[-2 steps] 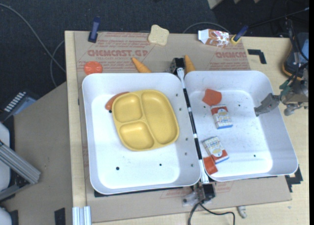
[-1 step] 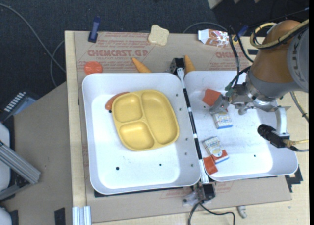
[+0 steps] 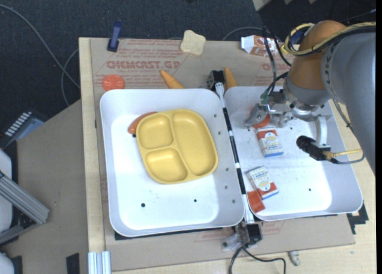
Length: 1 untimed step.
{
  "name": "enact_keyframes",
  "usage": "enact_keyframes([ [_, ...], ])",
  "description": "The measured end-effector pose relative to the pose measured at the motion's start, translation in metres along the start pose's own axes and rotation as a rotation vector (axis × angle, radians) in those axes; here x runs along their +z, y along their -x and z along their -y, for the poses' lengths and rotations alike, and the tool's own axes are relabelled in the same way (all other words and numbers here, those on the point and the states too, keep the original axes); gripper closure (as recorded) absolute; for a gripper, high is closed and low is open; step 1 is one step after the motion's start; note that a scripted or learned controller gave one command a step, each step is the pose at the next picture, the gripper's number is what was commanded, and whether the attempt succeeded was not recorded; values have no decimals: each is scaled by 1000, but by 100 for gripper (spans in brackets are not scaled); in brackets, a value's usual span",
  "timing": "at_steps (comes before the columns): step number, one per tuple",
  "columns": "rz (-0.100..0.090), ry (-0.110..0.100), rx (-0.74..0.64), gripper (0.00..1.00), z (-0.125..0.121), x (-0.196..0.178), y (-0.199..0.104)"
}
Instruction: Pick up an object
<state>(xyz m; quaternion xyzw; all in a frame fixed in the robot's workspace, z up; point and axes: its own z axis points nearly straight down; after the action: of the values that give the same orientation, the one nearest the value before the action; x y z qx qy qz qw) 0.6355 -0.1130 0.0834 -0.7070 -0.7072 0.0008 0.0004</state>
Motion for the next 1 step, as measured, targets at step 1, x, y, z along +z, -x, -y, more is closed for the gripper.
enact_keyframes([
  [1, 0, 4, -1, 0, -26, -2, -10],
])
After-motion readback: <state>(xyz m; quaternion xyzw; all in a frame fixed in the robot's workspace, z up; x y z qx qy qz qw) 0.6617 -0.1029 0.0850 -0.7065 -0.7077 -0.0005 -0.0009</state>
